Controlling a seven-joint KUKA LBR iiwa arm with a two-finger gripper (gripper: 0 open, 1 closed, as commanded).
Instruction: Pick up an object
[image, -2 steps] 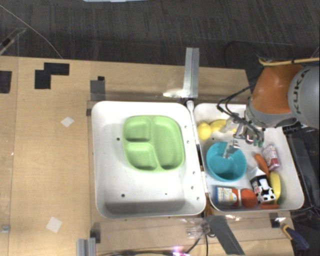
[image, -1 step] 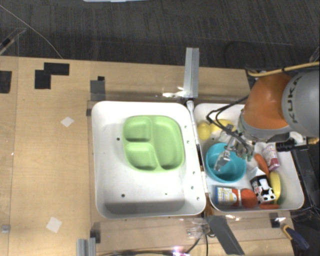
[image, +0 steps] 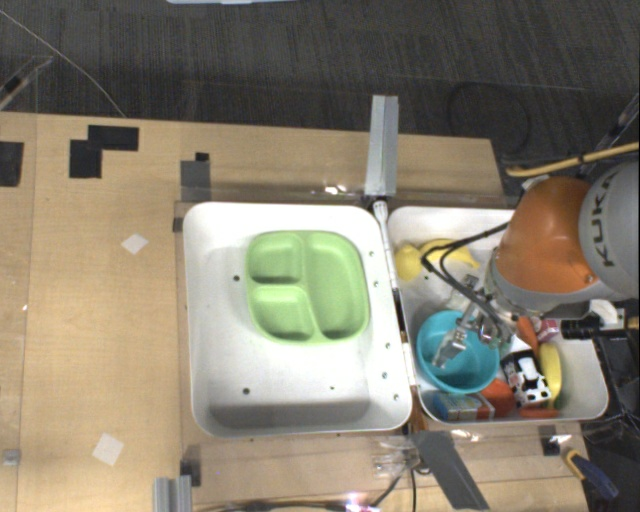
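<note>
Right now I see my gripper hanging over the blue bowl at five o'clock in the right bin; its grip I cannot tell.

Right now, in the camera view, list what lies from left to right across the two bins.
Green divided plate in the left bin → yellow ball-like thing → blue bowl with the pincer above it → small black-and-white thing → yellow banana-like piece by the right bin's far wall.
</note>
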